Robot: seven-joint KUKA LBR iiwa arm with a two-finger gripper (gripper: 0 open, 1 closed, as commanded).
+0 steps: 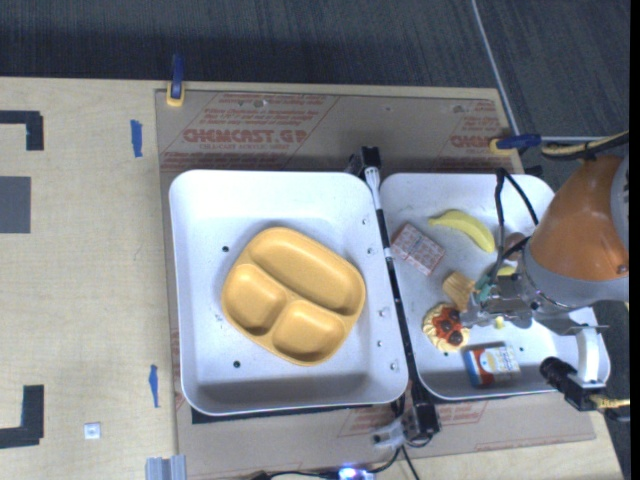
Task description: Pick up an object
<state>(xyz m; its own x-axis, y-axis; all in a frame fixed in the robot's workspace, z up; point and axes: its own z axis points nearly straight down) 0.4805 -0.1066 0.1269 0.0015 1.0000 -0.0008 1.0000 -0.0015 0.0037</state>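
Note:
The right bin [440, 378] holds a yellow banana [463, 227], a pink patterned packet [417, 248], a small tan piece [458, 287], a red and yellow toy [444, 325] and a small blue and red carton [491, 363]. My gripper [487, 302] reaches down into this bin from the right, between the tan piece and the red and yellow toy. Its tip sits just right of both. The arm's orange band [588, 230] hangs over the bin's right side and hides the bin floor beneath it.
The left bin [200, 268] holds a large yellow three-compartment tray [292, 293]. Both bins rest on a cardboard sheet [250, 128] on the wooden bench. Black cables [515, 208] trail over the right bin's far edge. A black clamp [370, 158] sits between the bins at the back.

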